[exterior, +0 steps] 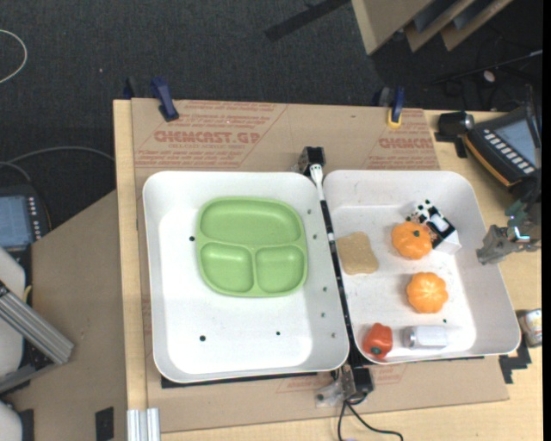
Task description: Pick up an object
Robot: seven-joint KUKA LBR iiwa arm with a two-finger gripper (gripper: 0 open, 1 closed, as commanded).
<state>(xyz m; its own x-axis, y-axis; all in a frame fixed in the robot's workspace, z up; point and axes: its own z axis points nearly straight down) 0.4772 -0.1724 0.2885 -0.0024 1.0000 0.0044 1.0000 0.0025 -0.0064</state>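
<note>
we see the gripper (504, 241) at the right bin's (465, 194) edge, near two oranges (412, 240); its state we cannot tell.

A dark grey carpeted floor (172, 43) fills the upper part of the frame, with a thin cable (13, 52) looping at the upper left. The bench top (258, 129) is brown board printed with red lettering, held by a blue clamp (164, 97) and a yellow clamp (396, 110) along its far edge. Wooden furniture (430, 21) stands at the upper right.
</note>
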